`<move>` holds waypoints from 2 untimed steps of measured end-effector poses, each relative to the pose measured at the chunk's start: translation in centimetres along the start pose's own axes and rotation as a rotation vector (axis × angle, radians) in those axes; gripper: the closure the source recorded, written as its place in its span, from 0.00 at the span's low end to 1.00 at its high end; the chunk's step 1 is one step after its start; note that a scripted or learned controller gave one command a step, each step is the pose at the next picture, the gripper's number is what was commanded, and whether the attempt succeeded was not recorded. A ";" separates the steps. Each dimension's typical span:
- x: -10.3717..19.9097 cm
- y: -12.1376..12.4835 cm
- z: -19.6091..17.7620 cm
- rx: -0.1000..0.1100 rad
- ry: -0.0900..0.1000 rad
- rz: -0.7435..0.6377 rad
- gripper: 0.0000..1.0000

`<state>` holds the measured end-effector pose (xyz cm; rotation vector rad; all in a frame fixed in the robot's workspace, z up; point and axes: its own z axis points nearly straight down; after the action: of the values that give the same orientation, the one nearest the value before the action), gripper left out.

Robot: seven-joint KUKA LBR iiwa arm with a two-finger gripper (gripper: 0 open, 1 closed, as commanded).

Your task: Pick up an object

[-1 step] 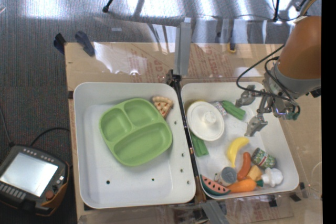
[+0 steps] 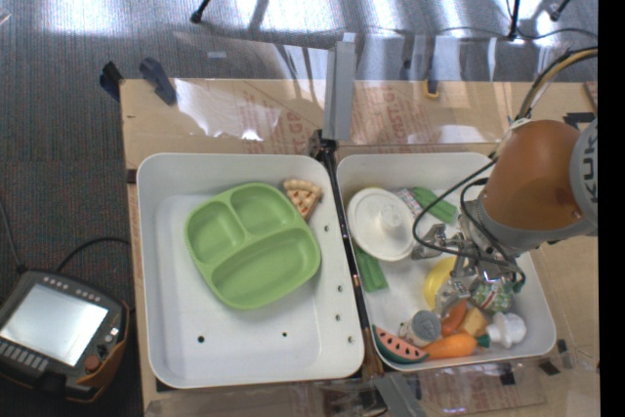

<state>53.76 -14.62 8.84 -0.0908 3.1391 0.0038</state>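
Two bins for you: left bin has one green tray and one waffle piece; right bin's toy pile half hides your gripper, can't tell its state.

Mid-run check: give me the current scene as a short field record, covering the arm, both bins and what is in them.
arm: over the right bin, reaching in from the right
gripper: low among the toys, fingers hidden in clutter
left bin: holds green divided plate; waffle-like toy piece at the plate's upper right edge
right bin, upper left: white round lid
right bin, lower edge: watermelon slice, carrot
right bin, near gripper: yellow toy
grasp: not confirmed
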 end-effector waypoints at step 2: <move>-0.2 -5.2 -7.0 0.003 -0.002 0.006 1.00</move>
<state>54.31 -19.86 15.81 -0.0807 3.1372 -0.0004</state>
